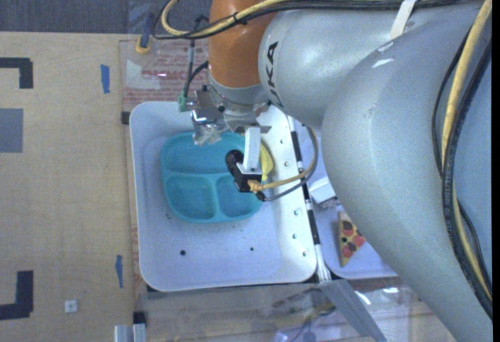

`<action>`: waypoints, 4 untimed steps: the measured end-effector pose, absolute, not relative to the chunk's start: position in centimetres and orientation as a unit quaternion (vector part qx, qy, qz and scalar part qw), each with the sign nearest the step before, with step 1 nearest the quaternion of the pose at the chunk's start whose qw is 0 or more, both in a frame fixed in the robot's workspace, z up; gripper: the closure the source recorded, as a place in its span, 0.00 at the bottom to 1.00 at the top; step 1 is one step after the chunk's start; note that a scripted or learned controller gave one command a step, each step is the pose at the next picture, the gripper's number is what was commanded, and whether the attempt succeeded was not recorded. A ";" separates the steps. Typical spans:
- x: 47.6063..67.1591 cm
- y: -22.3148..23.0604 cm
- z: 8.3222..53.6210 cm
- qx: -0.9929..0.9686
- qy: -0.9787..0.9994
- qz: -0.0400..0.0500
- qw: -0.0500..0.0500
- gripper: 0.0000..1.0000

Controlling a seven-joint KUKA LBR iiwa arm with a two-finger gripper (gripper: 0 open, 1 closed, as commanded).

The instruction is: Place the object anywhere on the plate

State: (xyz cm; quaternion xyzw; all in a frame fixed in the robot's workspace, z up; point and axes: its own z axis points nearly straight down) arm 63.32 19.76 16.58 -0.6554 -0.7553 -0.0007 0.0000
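A blue divided plate (205, 188) lies in the left white bin (211, 262), in its upper middle. My gripper (206, 128) hangs over the plate's top edge, largely hidden under the orange wrist band and grey arm. A yellow object (268, 163) peeks out just off the plate's right rim, partly covered by the gripper's white and black attachments; I cannot tell whether it is held or lying in the bin.
A toy pizza slice (349, 239) lies in the right bin (367, 268), beside the divider between the bins. The arm covers most of the right bin. Bare bin floor lies below and to the left of the plate.
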 end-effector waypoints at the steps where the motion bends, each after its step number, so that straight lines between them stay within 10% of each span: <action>1: 65.5 18.1 20.4 -0.553 -0.833 -0.002 -0.002 1.00; 2: 66.7 15.5 35.0 -0.529 -0.849 -0.001 -0.002 1.00; 3: 66.6 20.0 17.8 -0.534 -0.845 -0.001 0.000 1.00; 4: 66.6 17.8 29.9 -0.578 -0.816 -0.001 -0.001 1.00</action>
